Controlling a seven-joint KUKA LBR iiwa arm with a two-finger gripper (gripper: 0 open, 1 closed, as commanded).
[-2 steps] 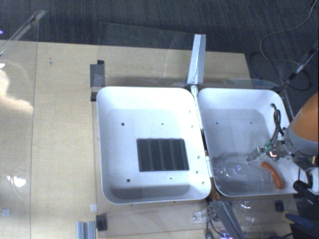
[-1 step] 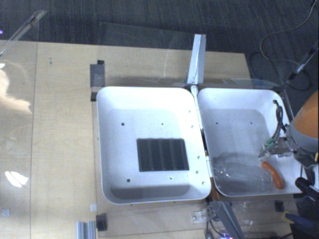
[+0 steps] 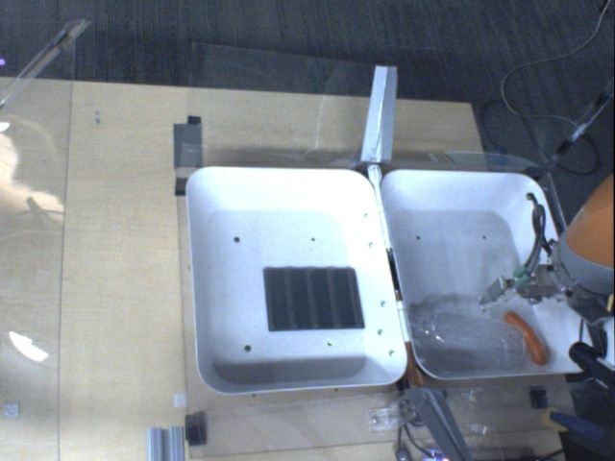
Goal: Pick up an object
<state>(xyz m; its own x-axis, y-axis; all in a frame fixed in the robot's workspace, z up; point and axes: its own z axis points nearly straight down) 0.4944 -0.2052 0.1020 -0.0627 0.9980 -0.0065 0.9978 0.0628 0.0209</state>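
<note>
A dark grey ribbed rectangular block (image 3: 314,298) lies flat in the middle of the left bin (image 3: 221,209). In the right bin (image 3: 442,200), a small orange sausage-shaped object (image 3: 528,338) rests near the front right corner. A clear plastic object (image 3: 461,330) lies beside it toward the front, hard to make out against the white floor. My gripper (image 3: 509,291) hangs low at the right side of the right bin, just above and behind the orange object and apart from the grey block. Nothing shows in its grasp.
The arm with its orange band (image 3: 594,230) comes in over the right bin's right wall. A metal post (image 3: 380,113) stands behind the divide between the bins. Cables (image 3: 548,84) trail at the far right, and clamps sit at the bench's front edge (image 3: 423,416).
</note>
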